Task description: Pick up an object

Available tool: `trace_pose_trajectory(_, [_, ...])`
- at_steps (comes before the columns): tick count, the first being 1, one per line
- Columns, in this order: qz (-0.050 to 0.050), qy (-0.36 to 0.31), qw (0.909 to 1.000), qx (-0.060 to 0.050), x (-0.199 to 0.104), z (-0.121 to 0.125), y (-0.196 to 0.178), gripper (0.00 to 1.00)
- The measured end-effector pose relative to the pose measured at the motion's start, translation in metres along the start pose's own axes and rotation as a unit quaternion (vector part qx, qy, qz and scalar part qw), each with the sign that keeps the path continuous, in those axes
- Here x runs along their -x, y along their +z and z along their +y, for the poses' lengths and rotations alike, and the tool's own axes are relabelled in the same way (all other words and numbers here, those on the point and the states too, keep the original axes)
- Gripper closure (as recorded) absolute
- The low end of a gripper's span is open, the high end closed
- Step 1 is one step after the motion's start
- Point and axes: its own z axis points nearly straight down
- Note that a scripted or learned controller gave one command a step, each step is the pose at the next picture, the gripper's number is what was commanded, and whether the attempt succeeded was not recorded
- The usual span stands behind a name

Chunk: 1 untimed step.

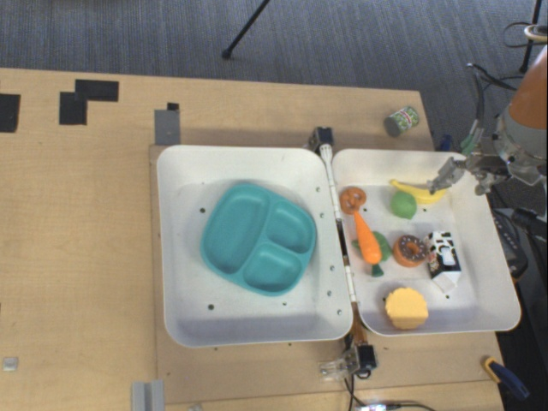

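Objects in right bin (505, 289): one banana (417, 192), one carrot (368, 241), jaws (462, 174) parted, holding nothing

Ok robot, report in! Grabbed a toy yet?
Gripper above right bin's far edge, nothing held. Banana and green ball nearest. Nothing blocking.

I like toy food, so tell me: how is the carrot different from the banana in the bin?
The carrot is orange with a green top; the banana is yellow. The carrot lies near the bin's left wall, pointing up and down the picture; the banana lies across, near the far wall. The banana sits right by the tool and touches the green ball; the carrot lies farther away. Both rest in the right bin.
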Motion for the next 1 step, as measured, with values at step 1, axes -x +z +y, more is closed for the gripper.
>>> trace_pose_trajectory(1, [0.0, 0.001, 1.0, 0.002, -0.01, -0.0316, 0.1093, 0.0])
